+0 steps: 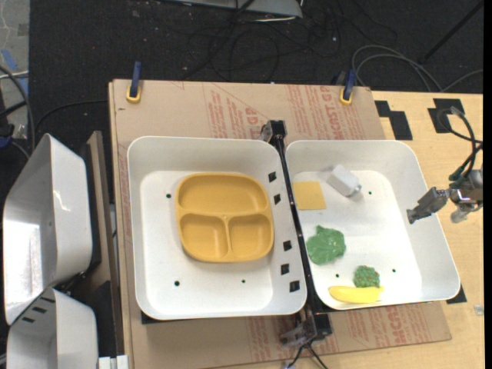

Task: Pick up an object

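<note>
Overhead, the camera view looks down on 2 shallow white bins side by side on a cardboard-covered surface (231,102). The left bin (154,206) carries a yellow compartment tray (225,216) with 3 sections, sitting near the bin's middle.

The right bin (407,206) holds the loose items a pick could go for. A flat pale-yellow square (309,195) lies close to the divider between the bins. Just beside it, toward the upper right, rests a small grey-white block (344,181), tilted at an angle. Below the square sits a rumpled green lump (326,245), leafy in texture. Further down and to the right is a smaller, darker green lump (367,276), and touching or almost touching its lower edge lies a yellow banana-shaped piece (354,294) along the bin's front slope.

At the right edge of the frame the gripper (425,204) reaches in over the right bin's outer rim, well apart from every item. It appears as a dark grey pointed shape with cabling behind it; the rest of the arm is cut off by the frame. Whether its jaws are apart or together I cannot tell, since the part is small and dim. Nothing is seen between them.
</note>
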Controlling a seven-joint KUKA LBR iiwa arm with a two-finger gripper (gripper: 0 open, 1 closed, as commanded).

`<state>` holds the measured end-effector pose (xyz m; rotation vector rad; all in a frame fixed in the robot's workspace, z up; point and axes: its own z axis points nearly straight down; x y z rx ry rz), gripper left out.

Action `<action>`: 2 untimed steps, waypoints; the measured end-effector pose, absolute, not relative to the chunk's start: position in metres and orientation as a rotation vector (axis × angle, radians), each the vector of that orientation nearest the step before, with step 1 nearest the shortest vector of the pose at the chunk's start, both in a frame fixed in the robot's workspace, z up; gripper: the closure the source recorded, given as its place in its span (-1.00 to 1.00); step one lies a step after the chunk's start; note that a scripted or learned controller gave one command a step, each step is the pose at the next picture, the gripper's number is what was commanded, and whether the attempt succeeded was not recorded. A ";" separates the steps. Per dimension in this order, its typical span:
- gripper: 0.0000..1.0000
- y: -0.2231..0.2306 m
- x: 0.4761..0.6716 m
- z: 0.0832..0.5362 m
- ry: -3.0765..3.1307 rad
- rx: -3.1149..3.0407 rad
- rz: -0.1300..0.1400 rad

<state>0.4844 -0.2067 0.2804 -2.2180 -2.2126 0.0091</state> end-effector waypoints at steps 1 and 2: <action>-1.00 -0.206 0.487 0.286 -2.223 -2.220 0.001; -1.00 -0.204 0.493 0.224 -2.218 -2.220 0.003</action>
